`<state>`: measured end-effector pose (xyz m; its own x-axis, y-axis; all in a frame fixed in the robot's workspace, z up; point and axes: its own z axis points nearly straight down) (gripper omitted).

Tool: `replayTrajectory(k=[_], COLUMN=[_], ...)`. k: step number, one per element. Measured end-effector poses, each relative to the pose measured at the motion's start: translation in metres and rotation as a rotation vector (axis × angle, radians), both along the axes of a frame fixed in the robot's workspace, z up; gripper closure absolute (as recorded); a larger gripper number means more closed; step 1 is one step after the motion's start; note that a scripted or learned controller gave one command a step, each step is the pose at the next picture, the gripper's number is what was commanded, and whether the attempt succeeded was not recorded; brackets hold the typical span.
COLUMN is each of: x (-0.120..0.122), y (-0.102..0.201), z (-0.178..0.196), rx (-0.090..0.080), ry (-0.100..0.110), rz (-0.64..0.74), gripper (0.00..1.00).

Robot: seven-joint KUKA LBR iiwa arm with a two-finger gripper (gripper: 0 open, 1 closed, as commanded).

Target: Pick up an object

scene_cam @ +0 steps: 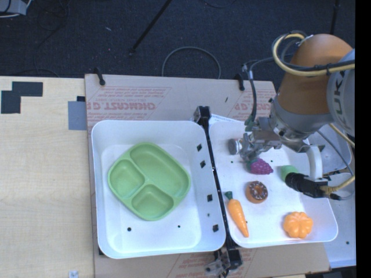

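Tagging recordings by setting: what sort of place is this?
Most likely a robotics lab's grasping bench: a robot arm reaches over two white bins, toy food such as a carrot lies inside, and cables trail across the floor.

The grey arm with the orange band above its wrist (313, 68) is seen reaching in from the right, bent downward, with its metal two-finger gripper (250, 149) lowered and pointed down to the left.

One fixed cam above the bench, looking down at a slant w/ both white bins in frame, left bin (110, 236) and right bin (324, 233), arm (313, 86) entering from right.
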<state>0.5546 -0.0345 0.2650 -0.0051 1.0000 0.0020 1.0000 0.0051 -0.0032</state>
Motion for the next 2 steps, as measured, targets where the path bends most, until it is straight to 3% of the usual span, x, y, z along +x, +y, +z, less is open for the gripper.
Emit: replayTrajectory(k=[2], x=[0.01], y=[0.113], z=[-0.016], rx=[-0.001], ry=[0.001], rz=[-0.001], gripper=[1.0])
